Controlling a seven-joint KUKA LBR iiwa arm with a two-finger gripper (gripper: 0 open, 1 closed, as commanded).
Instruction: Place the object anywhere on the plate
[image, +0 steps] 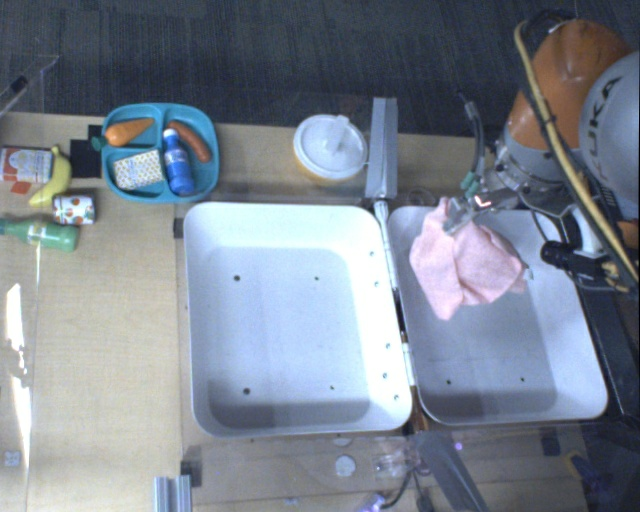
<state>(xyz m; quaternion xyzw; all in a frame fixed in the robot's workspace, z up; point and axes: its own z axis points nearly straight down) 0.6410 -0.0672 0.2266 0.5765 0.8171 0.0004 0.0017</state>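
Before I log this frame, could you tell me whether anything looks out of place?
The pink cloth hangs bunched at the gripper over the right bin, rather than lying flat.

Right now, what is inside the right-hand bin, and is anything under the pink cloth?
The right bin holds a crumpled pink cloth in its upper left part, with the gripper at the cloth's top edge. Whatever lies beneath the cloth is covered.

Left bin (285, 320): floor bare, open from above. Right bin (520, 370): pink cloth (465, 265) and gripper (462, 212) crowd the far half; near half open. Divider rims between bins.
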